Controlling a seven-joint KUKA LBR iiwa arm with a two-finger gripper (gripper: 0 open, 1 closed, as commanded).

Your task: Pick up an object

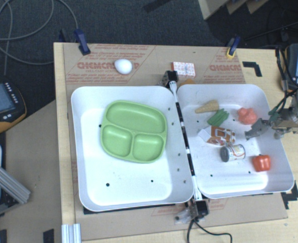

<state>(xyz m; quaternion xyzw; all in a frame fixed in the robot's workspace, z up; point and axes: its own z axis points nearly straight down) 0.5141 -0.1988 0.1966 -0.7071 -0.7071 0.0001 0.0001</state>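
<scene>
The right bin [275, 181] holds several small items: a tan cone-shaped piece [207, 107], a green pod [218, 117], a pink-red strawberry-like toy [247, 116], an orange-and-white packet [221, 135], a small can on its side [232, 152] and a red-orange pepper toy [261, 162]. My gripper [258, 128] reaches in from the right over this bin's right side. It sits just below the strawberry toy and up and to the right of the can. I see nothing held in it.
A green divided plate [134, 131] lies in the left bin [88, 186]. Behind the bins, a white egg [122, 66] and a small patterned box [184, 69] rest on the cardboard. Blue clamps [81, 41] grip the back edge.
</scene>
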